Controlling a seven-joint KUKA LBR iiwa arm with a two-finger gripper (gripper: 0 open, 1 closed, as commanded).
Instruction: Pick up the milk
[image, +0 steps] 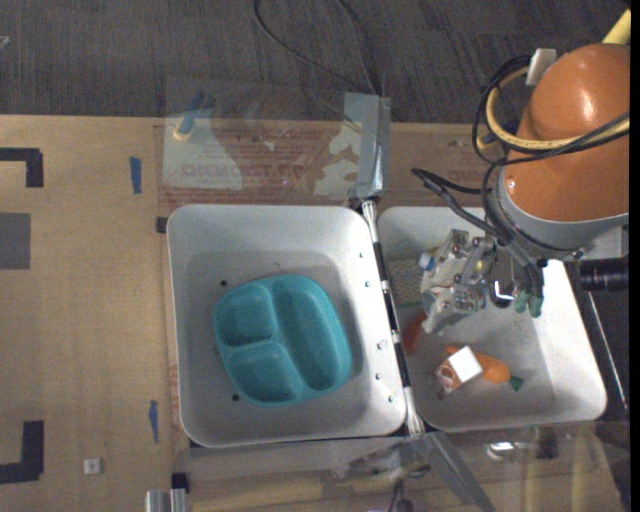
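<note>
Honestly, I watched the metal two-finger gripper (452, 288) hang in the right-hand shallow white bin (570, 395), its grip state unclear to me, with the small white-and-orange milk carton (458, 369) nearer, beside an orange carrot-shaped toy (492, 370), so I feared a descent might catch that instead.
</note>
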